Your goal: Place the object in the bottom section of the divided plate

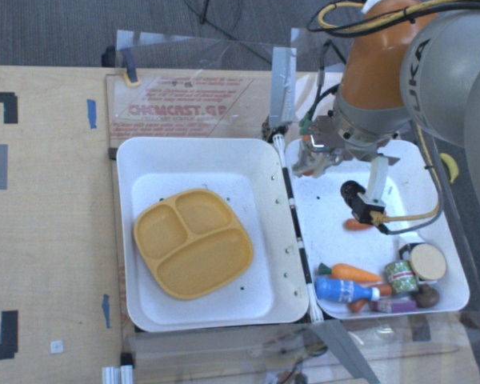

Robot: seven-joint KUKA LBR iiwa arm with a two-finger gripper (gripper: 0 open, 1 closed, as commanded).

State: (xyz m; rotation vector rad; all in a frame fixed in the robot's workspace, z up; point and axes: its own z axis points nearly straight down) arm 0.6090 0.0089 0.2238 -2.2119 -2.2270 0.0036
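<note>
1. A yellow divided plate (194, 242) is being carried flat by the left white bin (144, 160), with its largest section turned toward the view's lower right.
2. The end effector (310, 160) is being held over the upper left corner of the right bin (434, 184), close to the wall between the bins. Whether it is spread or pressed together cannot be told, since it is being blurred and partly covered by the wrist.
3. A carrot (354, 273), a blue bottle (342, 290), a green-labelled can (400, 276) and a pale round lid (428, 262) are being crowded into the right bin's lower corner. The purple pieces (394, 303) beside them are hard to make out.
4. A small orange-red item (356, 224) is being half hidden near that bin's middle, and its kind cannot be told.
5. The grey arm (452, 62) is being cut off by the right edge.
</note>
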